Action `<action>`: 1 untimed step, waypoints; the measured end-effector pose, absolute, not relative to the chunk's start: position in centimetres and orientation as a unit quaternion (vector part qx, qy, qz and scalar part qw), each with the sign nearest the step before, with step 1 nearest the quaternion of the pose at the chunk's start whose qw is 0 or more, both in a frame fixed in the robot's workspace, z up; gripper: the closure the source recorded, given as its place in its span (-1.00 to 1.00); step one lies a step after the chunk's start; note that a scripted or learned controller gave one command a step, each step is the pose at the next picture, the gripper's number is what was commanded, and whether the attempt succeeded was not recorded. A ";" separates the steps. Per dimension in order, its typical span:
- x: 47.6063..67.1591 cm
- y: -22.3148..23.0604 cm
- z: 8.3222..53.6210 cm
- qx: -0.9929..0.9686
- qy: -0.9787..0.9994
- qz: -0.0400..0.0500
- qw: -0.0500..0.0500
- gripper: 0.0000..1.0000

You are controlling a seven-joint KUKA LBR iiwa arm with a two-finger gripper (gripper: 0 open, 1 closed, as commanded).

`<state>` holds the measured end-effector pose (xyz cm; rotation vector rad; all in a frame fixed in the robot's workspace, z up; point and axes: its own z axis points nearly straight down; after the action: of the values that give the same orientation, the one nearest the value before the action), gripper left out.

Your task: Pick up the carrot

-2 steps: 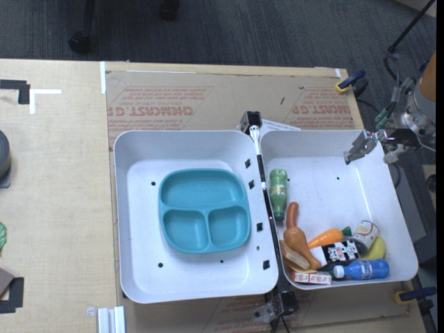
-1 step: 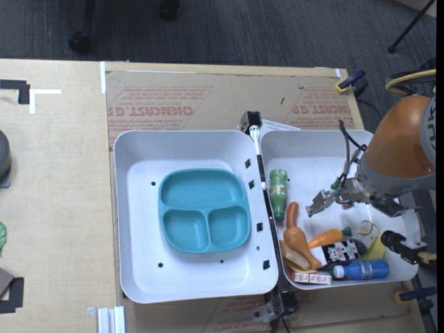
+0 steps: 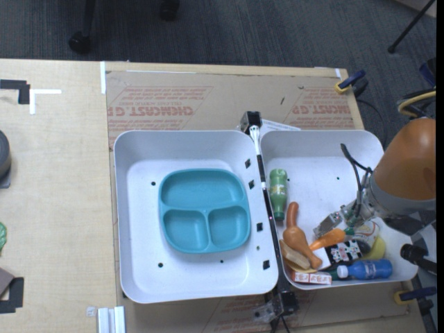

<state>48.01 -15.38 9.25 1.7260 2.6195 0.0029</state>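
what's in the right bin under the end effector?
The end effector sits right above the carrot in the right bin. Beneath the carrot lies a black patterned item, partly covered; what it is can't be made out. A blue bottle lies nearby.

Both bins (image 3: 132,255) look like smooth, matt white plastic. The teal divided tray (image 3: 205,210) is glossy plastic. The desk (image 3: 48,207) shows pale wood grain, with brown printed cardboard (image 3: 208,103) along its far edge. The carrot (image 3: 328,239) appears smooth orange plastic.
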 end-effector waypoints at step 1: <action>48.3 -15.4 10.2 0.553 0.833 0.002 0.005 1.00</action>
<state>48.28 -15.42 10.19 1.7310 2.6101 0.0063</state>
